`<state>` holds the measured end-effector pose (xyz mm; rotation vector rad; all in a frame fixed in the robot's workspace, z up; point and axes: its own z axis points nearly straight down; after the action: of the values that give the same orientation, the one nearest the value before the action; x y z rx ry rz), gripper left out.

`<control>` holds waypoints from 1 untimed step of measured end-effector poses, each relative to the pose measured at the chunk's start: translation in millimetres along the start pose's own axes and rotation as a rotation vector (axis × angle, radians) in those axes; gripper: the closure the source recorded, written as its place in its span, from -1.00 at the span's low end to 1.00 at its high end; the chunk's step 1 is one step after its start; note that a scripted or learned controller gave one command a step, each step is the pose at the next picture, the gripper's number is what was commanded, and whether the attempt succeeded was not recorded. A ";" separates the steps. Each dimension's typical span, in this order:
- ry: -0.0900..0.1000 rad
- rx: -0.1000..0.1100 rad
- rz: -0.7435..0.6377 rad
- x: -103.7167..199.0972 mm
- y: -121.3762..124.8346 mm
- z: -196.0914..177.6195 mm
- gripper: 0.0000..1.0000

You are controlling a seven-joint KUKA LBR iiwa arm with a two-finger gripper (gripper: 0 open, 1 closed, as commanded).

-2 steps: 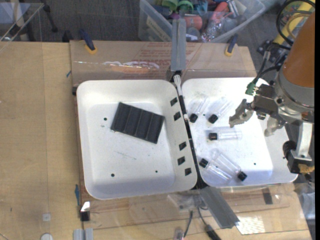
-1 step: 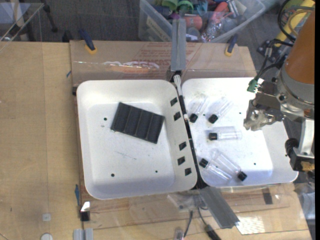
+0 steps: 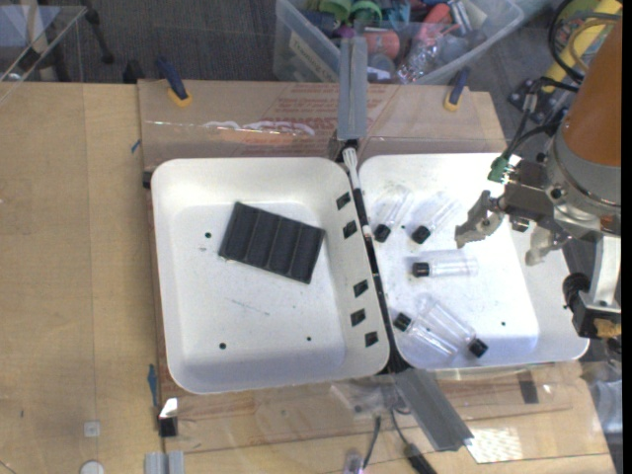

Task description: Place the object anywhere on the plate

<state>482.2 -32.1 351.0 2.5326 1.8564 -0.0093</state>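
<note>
A pale wooden bench (image 3: 69,265) is seen under even light. Behind it, a clear plastic tub (image 3: 395,18) of colourful items is set. A cardboard sheet (image 3: 247,117) is clamped at the bench's rear.

Both bins are plain white: the left bin (image 3: 188,354) and the right bin (image 3: 533,314). The plate (image 3: 271,242) in the left bin is black, ribbed into parallel bands. The vials (image 3: 446,265) in the right bin are clear with black caps. The arm (image 3: 600,117) carries an orange band over grey metal. The bench (image 3: 69,265) is pale wood. At the bench's far edge, a translucent tub (image 3: 395,13) contains mixed pink, green, blue and orange items.
</note>
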 end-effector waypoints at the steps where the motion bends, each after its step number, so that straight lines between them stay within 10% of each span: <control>1: -0.001 0.000 -0.001 0.4 0.6 -9.4 1.00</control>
<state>482.9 -31.9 360.3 2.5314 1.8566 -0.0107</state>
